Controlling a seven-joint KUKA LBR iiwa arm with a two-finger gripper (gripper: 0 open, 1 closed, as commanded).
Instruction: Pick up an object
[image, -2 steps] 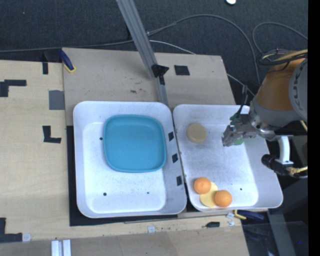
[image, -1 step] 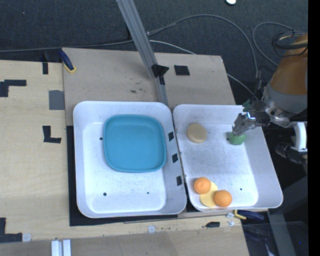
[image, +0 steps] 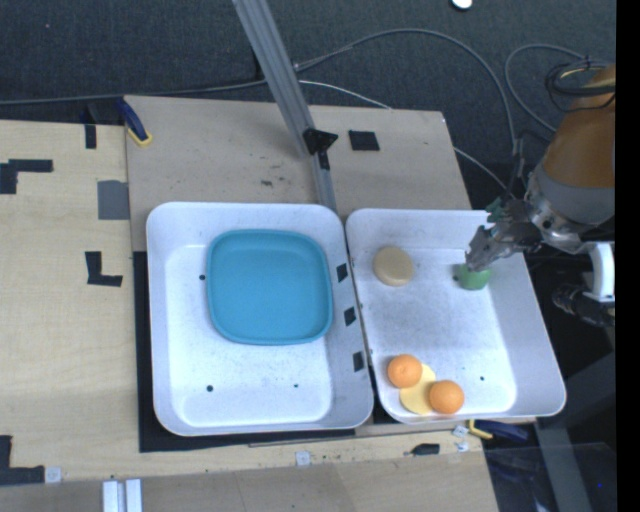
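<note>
Camera view: green object sits directly beneath the jaws; their opening can't be told.

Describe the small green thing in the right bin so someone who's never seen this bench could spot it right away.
Start at the right white bin, beside the bin holding the blue plate. Look along its far right side, where the gripper comes in. The small green object sits right below it, the bin's one green item, unlike the beige disc and the two orange balls.

Fixed overhead, slanted down, both bins, moderately near perhaps.
</note>
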